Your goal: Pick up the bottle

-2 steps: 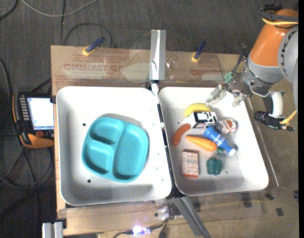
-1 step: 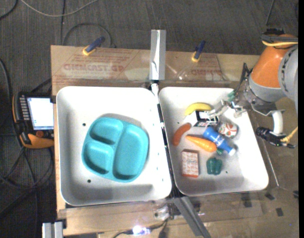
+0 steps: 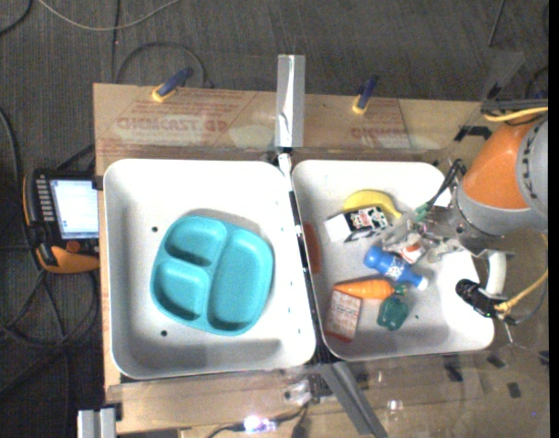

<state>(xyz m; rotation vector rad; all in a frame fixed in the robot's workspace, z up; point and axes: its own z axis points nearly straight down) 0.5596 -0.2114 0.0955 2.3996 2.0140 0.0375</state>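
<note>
**Fingers low over the blue bottle in the right bin**

Nearest the camera, along the front of the right bin (image 3: 461,340), lie a small orange-and-white packet (image 3: 345,313), a carrot (image 3: 363,289) and a green bottle (image 3: 394,309) (small, dark-capped end up toward the blue bottle). Just behind them lies the bottle (image 3: 392,266): blue, on its side, running at a slant from upper left to lower right, its white label toward the right end.

The fingers (image 3: 414,241) are directly above the bottle's right part, at or just over its upper edge. How far apart they stand cannot be told; the metal parts blur together, and whether the bottle is between them cannot be told either.

Behind the bottle a white box with dark print (image 3: 359,222) lies against a banana (image 3: 370,199). The arm (image 3: 502,185) comes in from the right, its orange band above the wrist.

In the left bin (image 3: 124,245) sits a teal tray (image 3: 213,273) with compartments. A post (image 3: 289,103) stands at the back of the desk (image 3: 206,121) between the bins, with two clamps (image 3: 172,84) on the far edge.
</note>
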